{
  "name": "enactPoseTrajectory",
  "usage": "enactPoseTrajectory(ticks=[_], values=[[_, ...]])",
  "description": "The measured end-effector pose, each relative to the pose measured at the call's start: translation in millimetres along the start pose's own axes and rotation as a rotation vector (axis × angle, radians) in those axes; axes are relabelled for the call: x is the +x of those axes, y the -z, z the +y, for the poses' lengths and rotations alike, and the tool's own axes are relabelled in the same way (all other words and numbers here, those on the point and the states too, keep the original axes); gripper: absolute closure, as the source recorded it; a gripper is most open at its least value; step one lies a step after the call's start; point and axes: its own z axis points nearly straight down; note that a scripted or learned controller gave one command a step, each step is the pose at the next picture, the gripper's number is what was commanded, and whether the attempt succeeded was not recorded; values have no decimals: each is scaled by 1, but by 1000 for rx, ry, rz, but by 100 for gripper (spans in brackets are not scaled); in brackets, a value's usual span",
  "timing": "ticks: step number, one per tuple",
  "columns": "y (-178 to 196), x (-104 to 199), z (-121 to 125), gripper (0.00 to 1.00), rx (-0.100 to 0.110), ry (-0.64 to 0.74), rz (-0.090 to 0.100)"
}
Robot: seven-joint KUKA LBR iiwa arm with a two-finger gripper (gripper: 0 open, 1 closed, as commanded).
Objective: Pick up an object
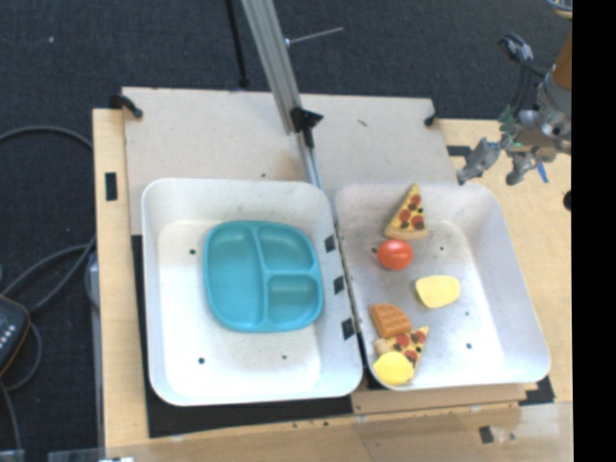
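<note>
Objects to pick: you have six toy food pieces in the right bin [500, 258], all lying loose on its floor.
Pizza slice [409, 213]: look at 12 o'clock in the right bin; its tip points up toward the far rim.
Red tomato [394, 254]: just below that slice, toward 9 o'clock of the bin's floor, close to it but apart.
Pale yellow piece [437, 291]: near the bin's centre, at about 4 o'clock from the tomato, lying alone.
Waffle-like brown piece [389, 319]: at 7 o'clock in the bin, near the divide between the bins.
Second pizza slice [415, 343]: touching the brown piece at its 4 o'clock side.
Lemon-yellow round piece [392, 368]: in the near-left corner, touching the second slice from below.
Left bin [168, 258]: you see a teal divided plate [262, 275] lying flat near its centre.
Gripper [499, 158]: it hangs outside the right bin, beyond its 1 o'clock corner, over the bench [111, 258].
Fingers: you can see two prongs spread apart with nothing between them.
Arm: it comes in from 3 o'clock at the top right.
Metal post [274, 51]: slants up from the far edge between the bins toward 11 o'clock.
</note>
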Motion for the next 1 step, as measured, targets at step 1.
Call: enactPoseTrajectory(ticks=[1], values=[[0, 0, 0, 0, 1, 1, -1]])
